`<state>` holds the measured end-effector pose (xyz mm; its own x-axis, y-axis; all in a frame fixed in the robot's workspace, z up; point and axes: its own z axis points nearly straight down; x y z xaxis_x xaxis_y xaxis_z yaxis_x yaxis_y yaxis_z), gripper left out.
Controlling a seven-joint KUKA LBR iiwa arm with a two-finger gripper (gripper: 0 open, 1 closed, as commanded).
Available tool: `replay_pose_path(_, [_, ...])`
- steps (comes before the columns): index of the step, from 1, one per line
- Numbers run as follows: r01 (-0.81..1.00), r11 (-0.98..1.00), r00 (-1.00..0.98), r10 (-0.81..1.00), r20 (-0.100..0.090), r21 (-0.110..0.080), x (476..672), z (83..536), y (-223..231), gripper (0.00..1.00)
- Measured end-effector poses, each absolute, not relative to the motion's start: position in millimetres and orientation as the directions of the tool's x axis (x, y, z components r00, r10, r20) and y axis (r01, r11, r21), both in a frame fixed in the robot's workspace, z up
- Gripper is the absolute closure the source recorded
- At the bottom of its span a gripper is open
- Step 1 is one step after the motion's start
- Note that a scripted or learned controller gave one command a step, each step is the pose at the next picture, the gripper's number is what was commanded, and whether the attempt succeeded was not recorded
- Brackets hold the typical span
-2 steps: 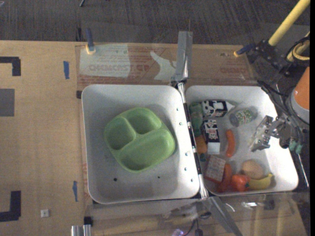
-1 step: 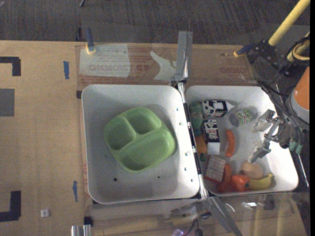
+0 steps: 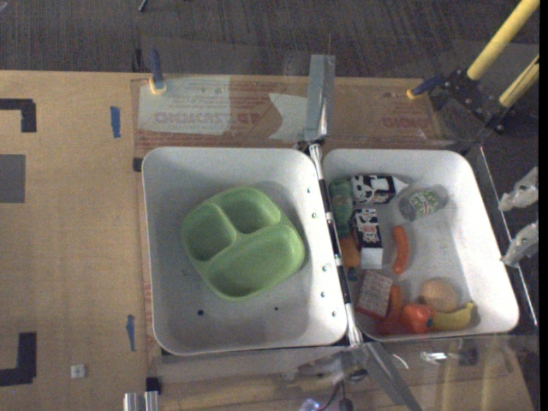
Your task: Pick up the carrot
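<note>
1. Lying in the right bin (image 3: 458, 245), about mid-floor: the carrot (image 3: 400, 249), a small orange stick pointing roughly up and down the view, tilting a little.
2. Sitting just left of the carrot, apart from it: a black-and-white carton (image 3: 368, 229), standing end-on toward a second cow-patterned carton (image 3: 379, 187) further up.
3. Resting up and right of the carrot, near but not touching: a grey-green rounded container (image 3: 422, 202).
4. Crowding the bin's left wall: a green bottle (image 3: 342, 199) and, below it, an orange piece (image 3: 348, 252), too blurred for naming.
5. Clustering along the near edge below the carrot: a red-and-white packet (image 3: 374, 294), a red toy (image 3: 415, 317), a tan round item (image 3: 439, 294) and a banana (image 3: 455, 317), the last three touching or nearly so.
6. Adjoining on the left: the left bin (image 3: 171, 229), holding a green divided plate (image 3: 243, 241) set at a slant.
7. Carrying both bins: the bench (image 3: 68, 229).
8. Showing just outside the right bin's right rim: two pale shapes (image 3: 519, 191), too unclear for identifying.
</note>
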<state>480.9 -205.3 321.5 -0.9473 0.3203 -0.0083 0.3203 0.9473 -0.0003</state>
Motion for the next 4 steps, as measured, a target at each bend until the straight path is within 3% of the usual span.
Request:
replay_pose_path(2, [0.102,0.995,-0.995,0.102,-0.01,-0.001,482.6,111.1,-222.5,0.0])
replay_pose_path(3, [0.499,0.866,-0.866,0.499,-0.007,0.001,490.2,135.6,-223.0,0.0])
replay_pose_path(4, [0.233,0.973,-0.973,0.233,-0.007,0.0,528.1,87.4,-192.2,0.0])
